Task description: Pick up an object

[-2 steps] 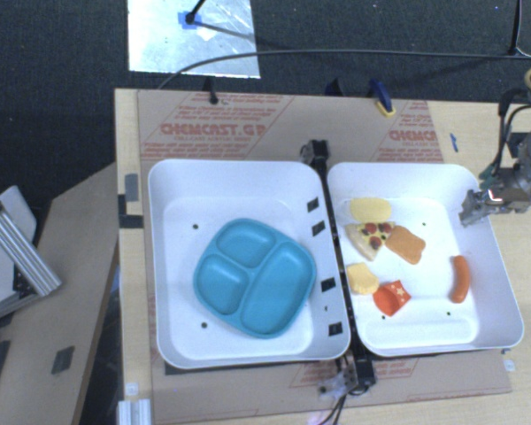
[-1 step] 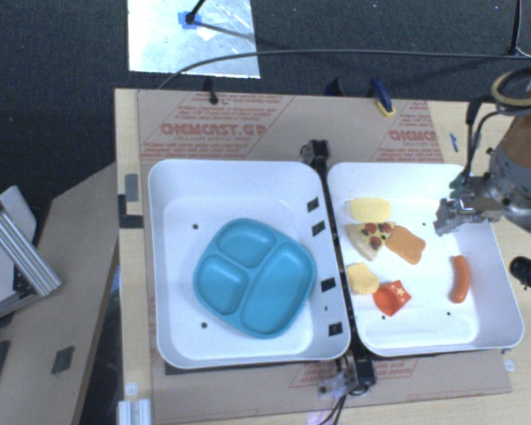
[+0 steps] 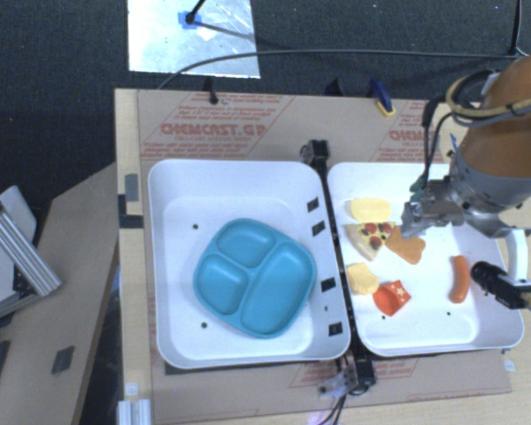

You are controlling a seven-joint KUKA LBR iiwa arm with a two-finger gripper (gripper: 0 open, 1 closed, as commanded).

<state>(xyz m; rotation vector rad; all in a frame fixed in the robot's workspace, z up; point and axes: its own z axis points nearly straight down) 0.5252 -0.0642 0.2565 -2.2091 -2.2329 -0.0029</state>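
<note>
Orange-brown food piece (image 3: 407,249) lies flat on the floor of the white bin (image 3: 429,326) that the arm reaches into. It sits just below the tip of the hand (image 3: 414,223), so close that I cannot tell whether the two touch. The hand hangs low over it. Its opening is hidden from this angle, so I cannot tell whether it is wide or narrow, and nothing can be seen held in it. Just beside the hand, on the side away from the arm, a pizza slice (image 3: 369,237) touches or nearly touches the orange-brown piece, and a pale yellow piece (image 3: 370,209) sits near it. Nearer the camera than the hand are a second yellow piece (image 3: 363,279) and a red piece (image 3: 391,297). A sausage (image 3: 460,279) lies back toward the arm. Well apart from the hand, the other bin (image 3: 186,211) on the tabletop (image 3: 248,113) holds a blue divided plate (image 3: 255,275). The step in hand looks like the final approach to a grasp. The next move calls for closing squarely on the orange-brown piece without catching the slice, then lifting straight up.
</note>
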